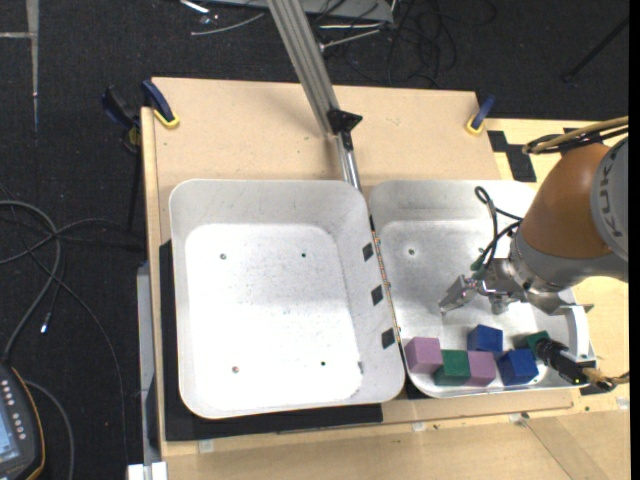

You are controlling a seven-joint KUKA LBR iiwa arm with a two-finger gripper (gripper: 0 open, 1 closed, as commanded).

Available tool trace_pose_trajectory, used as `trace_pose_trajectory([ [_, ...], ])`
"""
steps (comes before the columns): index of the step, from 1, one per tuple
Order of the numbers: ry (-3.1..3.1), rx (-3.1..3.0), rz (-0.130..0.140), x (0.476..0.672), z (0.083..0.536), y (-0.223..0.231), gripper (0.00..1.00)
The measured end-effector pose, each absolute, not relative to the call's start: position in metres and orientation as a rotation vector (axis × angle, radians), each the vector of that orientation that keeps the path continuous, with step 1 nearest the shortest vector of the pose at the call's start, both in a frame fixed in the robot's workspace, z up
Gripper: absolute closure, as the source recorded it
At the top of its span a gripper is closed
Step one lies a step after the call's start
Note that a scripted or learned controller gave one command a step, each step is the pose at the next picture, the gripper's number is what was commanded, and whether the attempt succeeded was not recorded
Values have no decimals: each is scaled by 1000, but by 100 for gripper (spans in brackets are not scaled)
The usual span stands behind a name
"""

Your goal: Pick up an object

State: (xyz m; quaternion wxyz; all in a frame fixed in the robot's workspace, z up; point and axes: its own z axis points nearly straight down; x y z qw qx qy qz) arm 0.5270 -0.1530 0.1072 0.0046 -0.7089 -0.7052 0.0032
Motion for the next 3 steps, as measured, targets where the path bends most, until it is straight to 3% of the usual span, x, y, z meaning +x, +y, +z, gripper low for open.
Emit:
trace_pose_trajectory([
  [1,-2228,-2216,-1,549,94,-133,0],
  [2,-2233,-2219,-10,548,200,-98,0],
  [3,-2219,-2233,0,530,232,-164,0],
])
